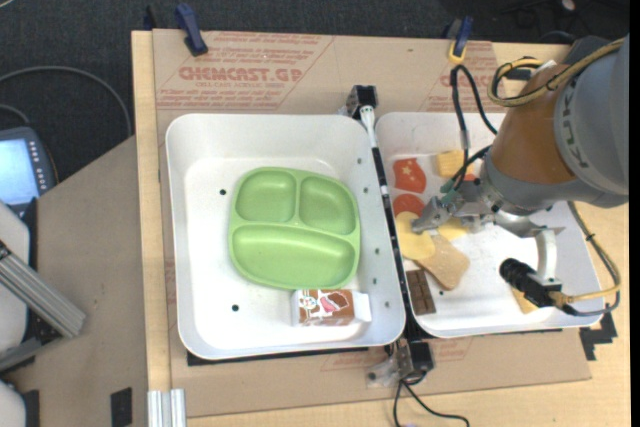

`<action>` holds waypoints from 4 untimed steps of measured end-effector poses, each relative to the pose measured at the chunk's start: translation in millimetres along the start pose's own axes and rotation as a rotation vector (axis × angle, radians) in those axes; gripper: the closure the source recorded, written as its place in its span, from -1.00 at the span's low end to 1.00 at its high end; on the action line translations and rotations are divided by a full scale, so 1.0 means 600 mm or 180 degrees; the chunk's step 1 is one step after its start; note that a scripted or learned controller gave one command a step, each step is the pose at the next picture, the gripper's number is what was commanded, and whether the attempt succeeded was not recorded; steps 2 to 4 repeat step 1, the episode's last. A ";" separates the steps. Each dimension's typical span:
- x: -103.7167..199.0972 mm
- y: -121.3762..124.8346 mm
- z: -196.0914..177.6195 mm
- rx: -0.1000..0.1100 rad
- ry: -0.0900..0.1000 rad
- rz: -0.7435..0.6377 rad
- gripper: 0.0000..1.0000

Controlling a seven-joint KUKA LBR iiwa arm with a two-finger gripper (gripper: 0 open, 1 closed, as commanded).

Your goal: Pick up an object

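gripper (432,217) low in right bin (570,300) | among food pieces (440,260) | grip state: cannot tell

The arm (570,135) is cut off by the right edge of the frame and hides much of the right bin (580,300). Under its wrist, the gripper (447,208) is too cluttered to read. A screen (18,170) at far left is cropped.
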State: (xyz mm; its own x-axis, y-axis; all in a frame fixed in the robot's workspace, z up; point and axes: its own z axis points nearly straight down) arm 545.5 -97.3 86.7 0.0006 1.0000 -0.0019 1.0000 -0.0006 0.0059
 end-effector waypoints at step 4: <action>-0.069 0.198 -0.163 -0.0042 -0.0015 -0.0009 -1.00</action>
